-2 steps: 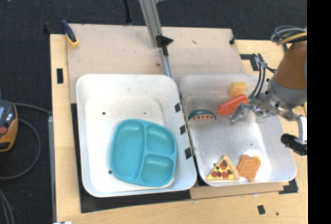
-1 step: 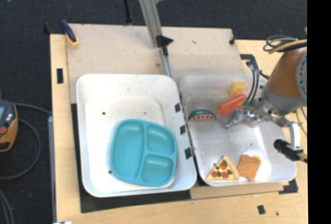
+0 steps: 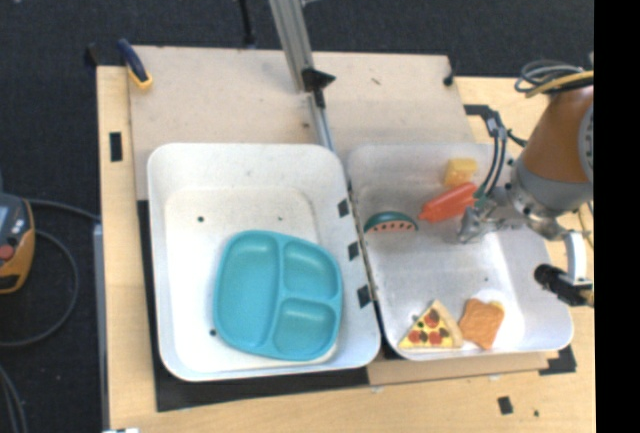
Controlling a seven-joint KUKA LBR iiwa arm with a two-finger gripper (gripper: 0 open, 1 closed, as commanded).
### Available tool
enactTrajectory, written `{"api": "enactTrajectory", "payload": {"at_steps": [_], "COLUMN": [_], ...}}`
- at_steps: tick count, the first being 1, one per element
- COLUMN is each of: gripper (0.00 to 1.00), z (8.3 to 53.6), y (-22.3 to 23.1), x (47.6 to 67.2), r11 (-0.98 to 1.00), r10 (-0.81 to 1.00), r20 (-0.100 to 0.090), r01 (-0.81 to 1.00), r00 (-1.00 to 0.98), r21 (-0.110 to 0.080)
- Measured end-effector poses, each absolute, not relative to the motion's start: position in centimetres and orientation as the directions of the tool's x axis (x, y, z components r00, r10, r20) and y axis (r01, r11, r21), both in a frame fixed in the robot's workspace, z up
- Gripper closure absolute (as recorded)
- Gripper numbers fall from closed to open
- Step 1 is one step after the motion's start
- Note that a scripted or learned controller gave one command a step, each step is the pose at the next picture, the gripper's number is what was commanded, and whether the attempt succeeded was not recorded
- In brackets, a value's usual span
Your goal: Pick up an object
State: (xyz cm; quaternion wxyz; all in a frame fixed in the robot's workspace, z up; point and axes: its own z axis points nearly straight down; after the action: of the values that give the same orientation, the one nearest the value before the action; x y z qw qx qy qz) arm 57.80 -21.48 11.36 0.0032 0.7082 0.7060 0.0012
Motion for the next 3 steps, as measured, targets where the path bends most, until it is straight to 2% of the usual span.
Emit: {"api": "enactTrajectory", "payload": {"at_steps": [2, 3], "gripper": [1.00, 1.00], "z": [21.7, 21.3], "y": [-20.9, -16.0], "x": [58.1, 58.6], "r11": [0.004, 0.006], "r10": [1.000, 1.000], "r20": [-0.003, 0.000], "r01": [1.000, 1.000], "r00": [-0.004, -0.006], "r21": [0.008, 0.002]}}
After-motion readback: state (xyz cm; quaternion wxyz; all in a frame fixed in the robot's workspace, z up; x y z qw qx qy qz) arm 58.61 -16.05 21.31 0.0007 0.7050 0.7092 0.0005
